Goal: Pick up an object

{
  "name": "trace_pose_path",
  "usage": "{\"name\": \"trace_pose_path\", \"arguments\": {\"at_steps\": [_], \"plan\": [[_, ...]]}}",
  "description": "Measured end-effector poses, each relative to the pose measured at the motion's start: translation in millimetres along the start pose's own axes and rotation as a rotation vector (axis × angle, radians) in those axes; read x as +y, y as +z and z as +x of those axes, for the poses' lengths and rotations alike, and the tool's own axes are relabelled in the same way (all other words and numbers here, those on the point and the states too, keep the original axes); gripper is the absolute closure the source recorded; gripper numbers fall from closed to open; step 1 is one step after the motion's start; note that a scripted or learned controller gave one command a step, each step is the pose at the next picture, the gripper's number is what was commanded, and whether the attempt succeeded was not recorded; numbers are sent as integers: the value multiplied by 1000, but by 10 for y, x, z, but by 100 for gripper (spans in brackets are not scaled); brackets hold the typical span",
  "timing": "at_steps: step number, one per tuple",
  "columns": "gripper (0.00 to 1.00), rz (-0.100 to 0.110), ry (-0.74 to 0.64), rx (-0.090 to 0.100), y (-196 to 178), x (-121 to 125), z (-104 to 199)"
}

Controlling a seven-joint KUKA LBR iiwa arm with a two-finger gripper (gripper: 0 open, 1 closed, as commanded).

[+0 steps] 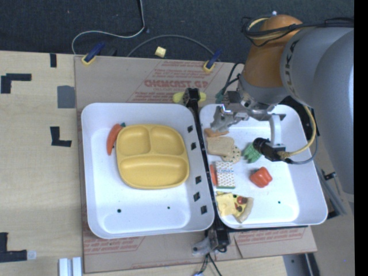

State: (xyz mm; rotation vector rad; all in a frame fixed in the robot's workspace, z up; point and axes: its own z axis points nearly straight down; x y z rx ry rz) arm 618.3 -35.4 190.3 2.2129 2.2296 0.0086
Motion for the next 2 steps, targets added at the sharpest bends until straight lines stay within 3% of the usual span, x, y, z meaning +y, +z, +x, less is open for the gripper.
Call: {"name": "trace_pose_path", "arguments": {"at_steps": [1,2], "plan": [[0,6,6,-3,64,-1,-49],[0,7,14,-5,1098,-403,-677]]}}
